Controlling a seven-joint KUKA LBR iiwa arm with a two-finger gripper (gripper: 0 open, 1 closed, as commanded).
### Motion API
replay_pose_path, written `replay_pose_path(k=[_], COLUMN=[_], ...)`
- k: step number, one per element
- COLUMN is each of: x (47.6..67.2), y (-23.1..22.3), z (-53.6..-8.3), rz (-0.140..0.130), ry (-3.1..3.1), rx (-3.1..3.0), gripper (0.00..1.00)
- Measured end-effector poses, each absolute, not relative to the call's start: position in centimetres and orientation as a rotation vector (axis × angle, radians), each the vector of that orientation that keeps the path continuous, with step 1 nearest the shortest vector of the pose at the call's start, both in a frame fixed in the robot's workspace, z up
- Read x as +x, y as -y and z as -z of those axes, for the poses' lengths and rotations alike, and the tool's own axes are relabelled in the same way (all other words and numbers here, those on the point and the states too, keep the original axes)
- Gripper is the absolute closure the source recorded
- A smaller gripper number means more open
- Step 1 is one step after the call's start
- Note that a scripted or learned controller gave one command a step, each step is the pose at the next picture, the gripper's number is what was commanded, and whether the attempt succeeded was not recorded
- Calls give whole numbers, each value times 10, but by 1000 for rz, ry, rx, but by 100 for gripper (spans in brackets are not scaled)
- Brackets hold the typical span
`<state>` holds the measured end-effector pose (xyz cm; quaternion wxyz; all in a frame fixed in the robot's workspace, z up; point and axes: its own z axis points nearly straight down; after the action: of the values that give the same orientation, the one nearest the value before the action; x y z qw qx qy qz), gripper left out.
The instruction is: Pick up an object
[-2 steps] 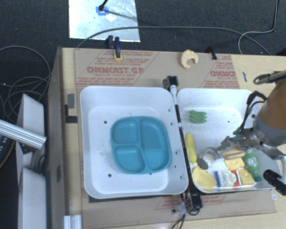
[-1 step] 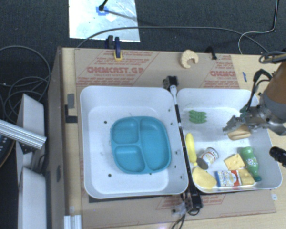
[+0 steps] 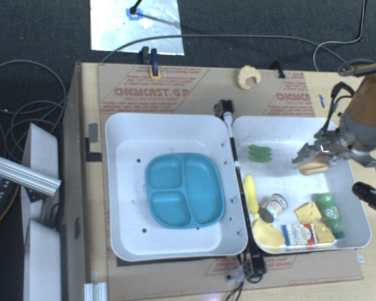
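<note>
On the worktop (image 3: 175,89) we see a blue tray (image 3: 185,190) in the left bin (image 3: 122,168). In the right bin (image 3: 351,187), our gripper (image 3: 310,158) sits over a tan bread-like piece (image 3: 313,166); we cannot tell the fingers' spread. It looks light, rigid; we'd pinch its short sides.

One fixed camera looks down, seemingly slanted, on both bins (image 3: 175,127).

gripper (image 3: 313,157) low, arm (image 3: 370,105) bent
</note>
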<state>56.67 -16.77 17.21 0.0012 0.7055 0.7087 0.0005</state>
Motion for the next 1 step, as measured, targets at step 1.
replay_pose_path(k=[1], x=[533], y=[160], z=[-167], rz=[0], ry=[-2223], rx=[2219], gripper=[100])
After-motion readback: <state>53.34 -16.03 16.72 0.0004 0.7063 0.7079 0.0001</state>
